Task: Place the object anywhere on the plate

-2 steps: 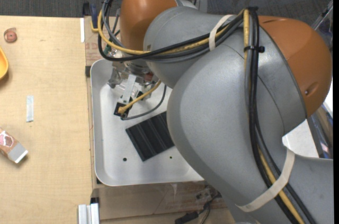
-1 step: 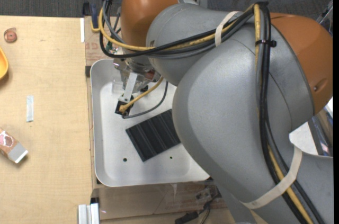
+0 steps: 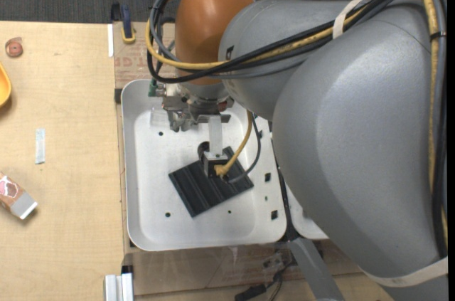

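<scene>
Pale wooden counter [image 3: 64, 100] lies to the left of the white bin [image 3: 138, 221]. The grey arm [image 3: 341, 114] reaches over the bin from the right. The pincer [image 3: 181, 118] sits above the bin's far half; its opening, and any hold, cannot be determined. A black ribbed slab [image 3: 199, 193] lies flat and skewed on the bin floor, toward the near wall.

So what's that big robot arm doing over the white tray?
The grey arm reaches in from the right and hangs its gripper over the white bin. A flat black ribbed piece lies on the bin's floor, close to the gripper. Whether the gripper is carrying anything is too hidden to tell, so the job looks not yet done.
</scene>
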Robot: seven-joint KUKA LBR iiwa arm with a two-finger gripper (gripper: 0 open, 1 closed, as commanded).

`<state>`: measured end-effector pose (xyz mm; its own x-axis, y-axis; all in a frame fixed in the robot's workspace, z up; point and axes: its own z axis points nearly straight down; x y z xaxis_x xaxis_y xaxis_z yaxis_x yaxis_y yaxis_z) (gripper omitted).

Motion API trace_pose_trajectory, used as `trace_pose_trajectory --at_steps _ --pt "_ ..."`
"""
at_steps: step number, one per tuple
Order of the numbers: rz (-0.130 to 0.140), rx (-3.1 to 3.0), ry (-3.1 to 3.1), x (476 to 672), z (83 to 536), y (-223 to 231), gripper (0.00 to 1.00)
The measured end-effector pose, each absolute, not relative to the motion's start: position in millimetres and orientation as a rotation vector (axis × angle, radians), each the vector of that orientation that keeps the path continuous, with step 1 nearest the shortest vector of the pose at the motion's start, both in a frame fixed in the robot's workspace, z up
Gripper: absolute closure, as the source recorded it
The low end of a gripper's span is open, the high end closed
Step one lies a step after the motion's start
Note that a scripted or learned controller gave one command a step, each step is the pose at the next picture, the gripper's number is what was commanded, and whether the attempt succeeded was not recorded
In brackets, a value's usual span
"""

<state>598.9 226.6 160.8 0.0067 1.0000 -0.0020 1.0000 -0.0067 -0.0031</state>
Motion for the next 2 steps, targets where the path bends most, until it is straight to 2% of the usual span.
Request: trace_pose_trajectory --at_steps 1,2 --pt "0.005 -2.229 -2.213 598.9 161 227 0.0" --pt "0.002 -1.661 -2.668 657.1 91 226 0.0"
